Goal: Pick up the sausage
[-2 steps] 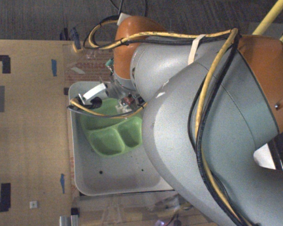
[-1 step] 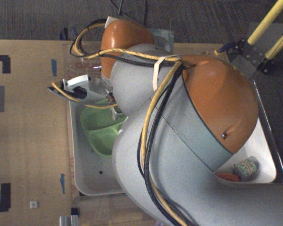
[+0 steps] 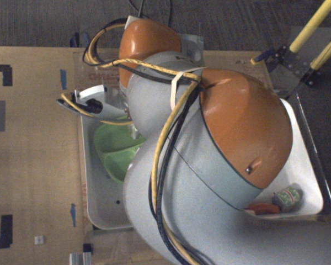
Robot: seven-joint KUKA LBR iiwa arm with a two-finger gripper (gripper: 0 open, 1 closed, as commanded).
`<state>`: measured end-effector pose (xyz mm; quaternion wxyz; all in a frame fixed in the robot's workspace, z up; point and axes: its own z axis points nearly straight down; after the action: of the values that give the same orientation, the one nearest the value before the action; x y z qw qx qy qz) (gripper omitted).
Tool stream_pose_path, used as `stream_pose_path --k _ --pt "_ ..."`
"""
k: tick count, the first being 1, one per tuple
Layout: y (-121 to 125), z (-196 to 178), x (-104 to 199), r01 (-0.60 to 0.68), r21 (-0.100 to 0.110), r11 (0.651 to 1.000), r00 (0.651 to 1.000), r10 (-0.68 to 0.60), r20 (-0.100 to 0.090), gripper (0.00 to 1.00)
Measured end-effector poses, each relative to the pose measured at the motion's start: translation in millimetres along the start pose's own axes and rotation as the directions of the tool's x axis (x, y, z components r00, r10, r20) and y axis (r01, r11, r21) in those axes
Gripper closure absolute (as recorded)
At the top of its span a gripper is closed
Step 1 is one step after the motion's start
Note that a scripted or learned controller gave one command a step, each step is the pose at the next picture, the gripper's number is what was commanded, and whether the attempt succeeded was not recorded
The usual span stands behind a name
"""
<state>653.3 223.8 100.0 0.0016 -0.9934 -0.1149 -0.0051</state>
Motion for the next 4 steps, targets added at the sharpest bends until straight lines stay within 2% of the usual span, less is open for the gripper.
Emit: stream_pose_path --k 1,2,3,4 --pt "1.5 -8.6 0.6 -0.003 0.001 1.000 1.000 0.003 0.001 1.00" --pt "-1.2 -13.5 -39.2 -0.030 -0.002 1.000 1.000 0.030 0.006 1.00" --pt "83.4 -6.8 -36.2 0.099 0.002 0.995 0.995 -0.099 -0.028 1.00" --pt "16.5 8.6 -8.3 0.006 0.001 1.000 1.000 -0.006 -0.004 1.00"
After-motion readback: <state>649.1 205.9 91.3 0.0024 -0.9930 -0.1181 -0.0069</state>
